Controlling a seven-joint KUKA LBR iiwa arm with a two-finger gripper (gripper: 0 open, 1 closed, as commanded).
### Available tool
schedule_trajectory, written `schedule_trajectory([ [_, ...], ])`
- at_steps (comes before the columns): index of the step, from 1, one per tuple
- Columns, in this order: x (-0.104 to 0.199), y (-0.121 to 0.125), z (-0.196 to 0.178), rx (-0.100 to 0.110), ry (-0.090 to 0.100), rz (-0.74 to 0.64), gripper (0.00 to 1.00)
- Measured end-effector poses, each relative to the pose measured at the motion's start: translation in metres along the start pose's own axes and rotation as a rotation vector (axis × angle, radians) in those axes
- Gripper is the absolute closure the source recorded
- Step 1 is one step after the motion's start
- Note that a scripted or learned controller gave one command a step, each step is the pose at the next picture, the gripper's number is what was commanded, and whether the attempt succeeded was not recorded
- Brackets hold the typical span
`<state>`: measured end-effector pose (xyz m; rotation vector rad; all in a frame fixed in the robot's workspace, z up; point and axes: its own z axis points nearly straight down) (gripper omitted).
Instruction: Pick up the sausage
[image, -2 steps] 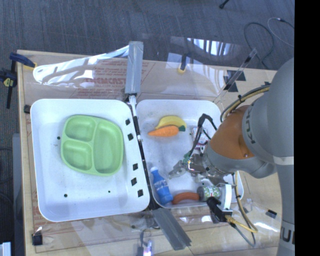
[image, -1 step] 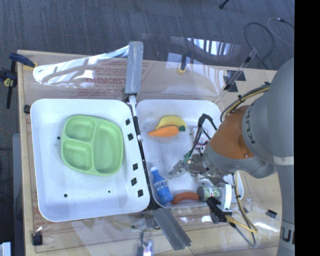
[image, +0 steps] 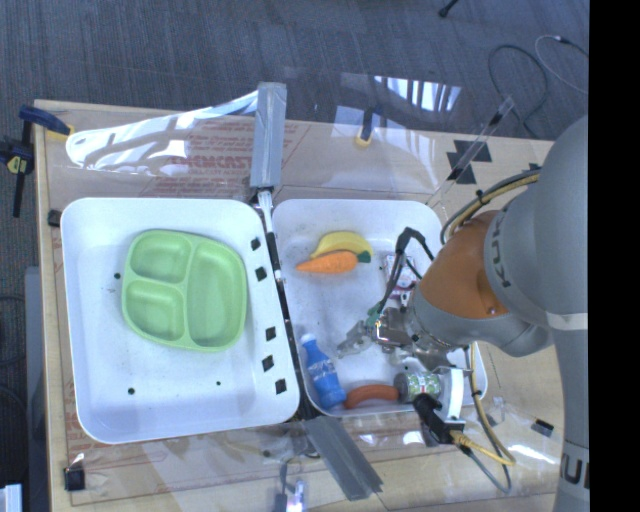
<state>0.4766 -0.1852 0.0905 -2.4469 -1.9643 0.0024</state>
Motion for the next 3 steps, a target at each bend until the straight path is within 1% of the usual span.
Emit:
schedule_trajectory([
  [2,0.0,0.0,0.0,0.0,0.0,0.0,0.0],
  [3,0.03,-0.003,-0.003,-0.016,-0.006,-0.093,0.0],
])
